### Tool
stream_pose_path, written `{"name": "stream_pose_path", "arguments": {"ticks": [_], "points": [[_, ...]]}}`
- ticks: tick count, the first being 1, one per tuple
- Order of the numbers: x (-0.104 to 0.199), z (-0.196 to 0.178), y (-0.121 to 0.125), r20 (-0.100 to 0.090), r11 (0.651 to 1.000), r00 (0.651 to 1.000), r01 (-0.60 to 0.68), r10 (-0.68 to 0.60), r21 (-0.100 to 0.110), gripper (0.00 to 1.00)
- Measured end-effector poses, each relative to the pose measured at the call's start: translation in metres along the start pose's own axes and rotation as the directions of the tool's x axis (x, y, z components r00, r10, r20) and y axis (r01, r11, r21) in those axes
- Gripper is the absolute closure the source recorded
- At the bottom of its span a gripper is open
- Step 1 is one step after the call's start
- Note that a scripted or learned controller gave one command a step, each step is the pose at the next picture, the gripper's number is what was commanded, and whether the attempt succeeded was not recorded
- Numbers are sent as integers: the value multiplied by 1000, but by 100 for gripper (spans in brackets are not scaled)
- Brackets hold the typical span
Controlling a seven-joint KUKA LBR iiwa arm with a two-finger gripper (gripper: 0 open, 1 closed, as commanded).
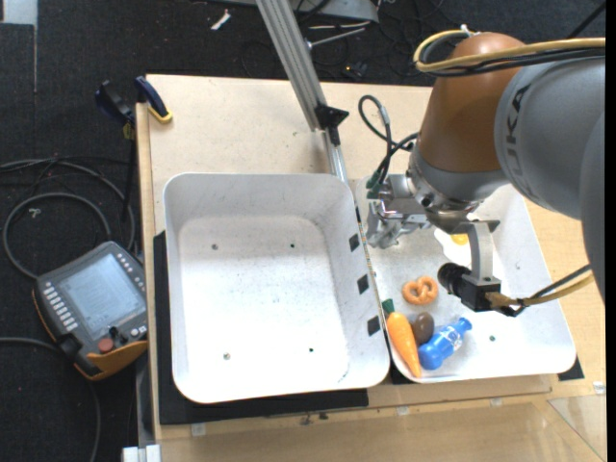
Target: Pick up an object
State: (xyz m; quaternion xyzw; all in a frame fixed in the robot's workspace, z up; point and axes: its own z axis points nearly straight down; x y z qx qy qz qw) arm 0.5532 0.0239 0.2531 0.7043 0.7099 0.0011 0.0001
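White plastic forms the left bin (260,287). Across the divide, in the right bin (539,345), an orange carrot (402,342) lies beside a brown egg-shaped piece (423,328), a pretzel (420,291) and a blue bottle (443,343). The gripper (387,221) hangs above them near the bin's upper left; whether it is parted or closed I cannot tell.

Clearance: right bin

Carrot (403,343), pretzel (420,290) and blue bottle (444,344) crowded the near corner beside the divider wall (366,258); arm (500,123) overhung the rest.
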Motion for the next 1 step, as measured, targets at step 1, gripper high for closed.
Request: {"name": "stream_pose_path", "arguments": {"ticks": [1], "points": [[51,0,21,0,1000,1000,0,0,-1,100]]}}
